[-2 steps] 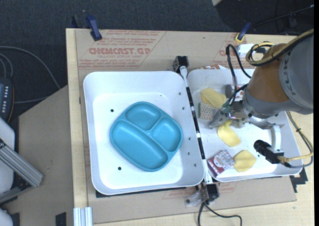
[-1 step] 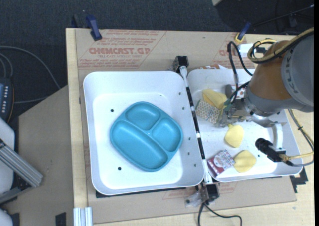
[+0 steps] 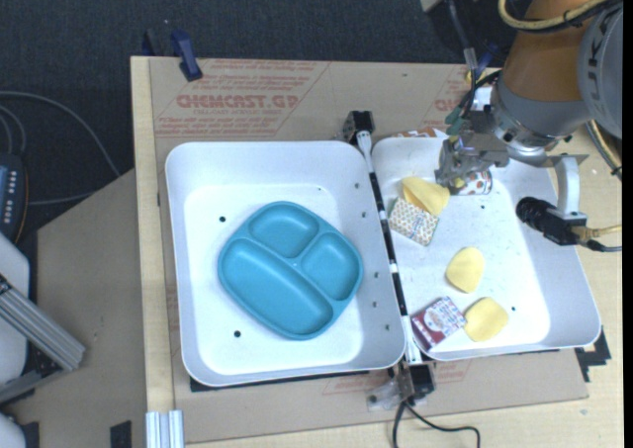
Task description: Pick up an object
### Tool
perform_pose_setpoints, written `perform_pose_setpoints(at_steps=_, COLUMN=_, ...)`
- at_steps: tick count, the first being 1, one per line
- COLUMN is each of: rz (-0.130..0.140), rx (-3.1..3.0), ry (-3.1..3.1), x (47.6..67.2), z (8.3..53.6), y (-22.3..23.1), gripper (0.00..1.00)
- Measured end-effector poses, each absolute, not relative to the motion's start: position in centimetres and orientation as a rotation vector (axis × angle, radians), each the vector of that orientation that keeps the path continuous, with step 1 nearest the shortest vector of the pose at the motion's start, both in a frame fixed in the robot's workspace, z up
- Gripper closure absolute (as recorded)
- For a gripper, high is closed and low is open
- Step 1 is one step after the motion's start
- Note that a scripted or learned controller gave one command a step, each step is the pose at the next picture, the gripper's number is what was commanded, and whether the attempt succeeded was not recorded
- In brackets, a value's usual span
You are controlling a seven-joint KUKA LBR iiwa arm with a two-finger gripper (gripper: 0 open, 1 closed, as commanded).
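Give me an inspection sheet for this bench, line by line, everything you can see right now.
Surface: bench bearing a left bin and a right bin.
Job's things: yellow wedge, patterned packet, two yellow lumps, red packet, all in the right bin.
Clutter: blue divided plate in the left bin.
Grippers: gripper low over the right bin's far end, beside the wedge.
Cables: black cable left of the bench.
Surroundings: dark floor.

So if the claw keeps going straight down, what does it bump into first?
Probably the yellow wedge or the red-and-white item beside it. The claw points down at the right bin's far end, right by both. Depth is hard to judge from this slanted view.
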State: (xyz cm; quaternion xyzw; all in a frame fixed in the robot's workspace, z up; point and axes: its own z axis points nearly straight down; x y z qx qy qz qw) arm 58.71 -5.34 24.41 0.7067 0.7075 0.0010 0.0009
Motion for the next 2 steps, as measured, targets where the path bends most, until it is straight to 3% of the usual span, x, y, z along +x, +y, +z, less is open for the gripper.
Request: perform_pose_setpoints(at_steps=2, rz=-0.002, rx=2.221, ry=2.225, x=57.6, z=22.0, y=1.8, gripper=1.00)
